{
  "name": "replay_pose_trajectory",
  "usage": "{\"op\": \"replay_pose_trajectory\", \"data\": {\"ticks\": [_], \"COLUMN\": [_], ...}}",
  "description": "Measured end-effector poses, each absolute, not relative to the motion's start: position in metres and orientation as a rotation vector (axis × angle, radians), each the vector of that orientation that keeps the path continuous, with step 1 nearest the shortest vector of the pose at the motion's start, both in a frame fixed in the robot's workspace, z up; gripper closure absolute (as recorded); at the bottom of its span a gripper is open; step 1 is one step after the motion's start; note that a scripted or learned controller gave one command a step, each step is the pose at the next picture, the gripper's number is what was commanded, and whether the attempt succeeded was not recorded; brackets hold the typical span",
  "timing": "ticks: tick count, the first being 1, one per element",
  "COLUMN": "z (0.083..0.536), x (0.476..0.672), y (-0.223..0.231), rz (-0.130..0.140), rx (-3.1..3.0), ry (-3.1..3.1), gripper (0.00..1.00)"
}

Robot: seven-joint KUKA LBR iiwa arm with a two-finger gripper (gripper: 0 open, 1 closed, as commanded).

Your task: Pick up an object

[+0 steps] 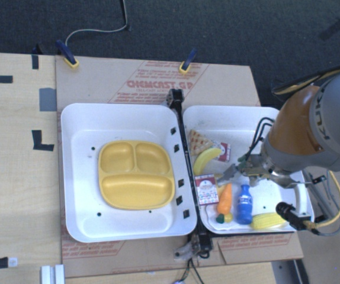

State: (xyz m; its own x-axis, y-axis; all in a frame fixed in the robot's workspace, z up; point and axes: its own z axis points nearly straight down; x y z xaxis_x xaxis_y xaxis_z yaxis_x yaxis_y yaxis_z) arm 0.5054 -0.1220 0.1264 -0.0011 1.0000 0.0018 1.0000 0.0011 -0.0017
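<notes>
Gripper (232, 173), jaws seemingly apart, above glossy curved banana (207, 159) and smooth tapered carrot (224, 199).

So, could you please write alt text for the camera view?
A grey and orange robot arm reaches into the right white bin, its end effector above a banana, carrot, blue bottle and corn. The left bin holds a yellow divided plate.

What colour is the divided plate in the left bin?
Yellow divided plastic plate, seen in the camera view.
</notes>
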Motion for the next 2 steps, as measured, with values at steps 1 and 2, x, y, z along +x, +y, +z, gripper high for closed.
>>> {"op": "replay_pose_trajectory", "data": {"ticks": [1, 2], "z": [0.087, 0.086], "x": [0.574, 0.665], "y": [-0.105, -0.101], "rz": [-0.001, 0.001], "rx": [-2.231, -2.223], "ry": [-2.228, -2.226], "gripper": [0.00, 0.00]}}
